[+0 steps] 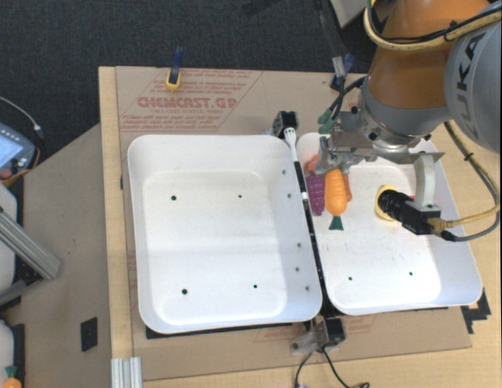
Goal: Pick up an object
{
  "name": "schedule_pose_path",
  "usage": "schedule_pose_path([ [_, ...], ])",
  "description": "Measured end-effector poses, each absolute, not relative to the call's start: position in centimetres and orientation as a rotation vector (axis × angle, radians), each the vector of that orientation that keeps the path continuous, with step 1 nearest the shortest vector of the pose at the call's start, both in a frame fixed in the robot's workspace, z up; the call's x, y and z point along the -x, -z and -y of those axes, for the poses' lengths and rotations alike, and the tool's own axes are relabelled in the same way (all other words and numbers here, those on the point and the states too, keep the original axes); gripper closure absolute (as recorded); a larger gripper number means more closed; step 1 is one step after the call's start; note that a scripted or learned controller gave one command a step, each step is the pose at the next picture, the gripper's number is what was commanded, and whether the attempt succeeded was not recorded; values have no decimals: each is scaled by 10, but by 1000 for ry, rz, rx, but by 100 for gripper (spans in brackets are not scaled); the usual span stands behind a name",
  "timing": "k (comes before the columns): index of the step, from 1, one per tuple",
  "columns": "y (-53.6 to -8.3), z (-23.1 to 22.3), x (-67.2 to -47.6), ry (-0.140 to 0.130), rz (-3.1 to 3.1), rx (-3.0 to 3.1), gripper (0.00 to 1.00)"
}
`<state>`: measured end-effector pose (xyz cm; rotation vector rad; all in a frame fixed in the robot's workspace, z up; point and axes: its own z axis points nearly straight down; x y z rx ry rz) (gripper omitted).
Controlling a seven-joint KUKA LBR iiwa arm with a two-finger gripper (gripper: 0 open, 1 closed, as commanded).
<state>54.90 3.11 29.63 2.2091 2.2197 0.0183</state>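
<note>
Gripper [335, 165] low in the right bin [412, 285], over the upper end of a carrot [338, 192].

From the camera above the bench, we see the gripper at the far left part of the right bin, right above the top of the orange carrot, whose green tip points toward us. We cannot tell whether the gripper is open or closed, nor whether it grips the carrot. A purple thing [316, 194] lies against the carrot's left side, next to the wall shared with the left bin [153, 217].
</note>
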Motion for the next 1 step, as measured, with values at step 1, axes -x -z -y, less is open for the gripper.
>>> schedule_pose_path([
  [1,-281,-81,-520,3,-2231,-2218,100],
])
